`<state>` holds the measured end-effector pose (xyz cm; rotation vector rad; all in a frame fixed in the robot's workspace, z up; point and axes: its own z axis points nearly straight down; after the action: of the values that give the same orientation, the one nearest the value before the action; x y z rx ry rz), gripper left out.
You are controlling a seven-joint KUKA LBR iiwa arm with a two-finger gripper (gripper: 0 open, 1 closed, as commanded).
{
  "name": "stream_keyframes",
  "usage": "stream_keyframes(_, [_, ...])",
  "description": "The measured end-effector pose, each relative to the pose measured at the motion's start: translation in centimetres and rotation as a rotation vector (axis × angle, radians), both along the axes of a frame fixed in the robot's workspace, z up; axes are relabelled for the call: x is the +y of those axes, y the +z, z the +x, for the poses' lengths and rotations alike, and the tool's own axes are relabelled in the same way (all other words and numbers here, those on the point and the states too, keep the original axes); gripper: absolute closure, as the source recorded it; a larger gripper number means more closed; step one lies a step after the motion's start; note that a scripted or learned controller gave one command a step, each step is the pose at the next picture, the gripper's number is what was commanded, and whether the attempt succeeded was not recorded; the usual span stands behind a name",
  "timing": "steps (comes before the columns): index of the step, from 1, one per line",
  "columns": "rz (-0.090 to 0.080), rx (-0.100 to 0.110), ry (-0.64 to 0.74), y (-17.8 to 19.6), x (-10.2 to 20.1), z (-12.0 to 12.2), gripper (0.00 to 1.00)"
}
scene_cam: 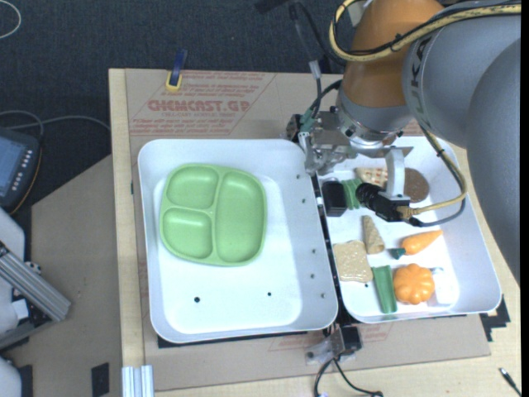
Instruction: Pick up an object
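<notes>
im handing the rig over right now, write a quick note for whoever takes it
Gripper: low over the far left corner of the right bin, next to the wall between the bins. Nothing visibly held; the view does not settle its finger state.
Right bin holds the toys: carrot, small orange pumpkin, green stick, cracker-like slice, brown round piece, and a black item nearest the gripper.
Left bin: green divided plate.
Done: nothing lifted yet.
Left: grasp one object and raise it.
</notes>
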<state>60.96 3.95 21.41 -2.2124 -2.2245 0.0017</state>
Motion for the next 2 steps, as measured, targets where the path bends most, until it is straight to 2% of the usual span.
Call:
stream_keyframes(1, [-0.001,-0.006,-0.002,0.1,2.2,0.5,1.0])
stream_keyframes(2, [-0.002,-0.007,-0.006,1.6,1.3,0.7,1.0])
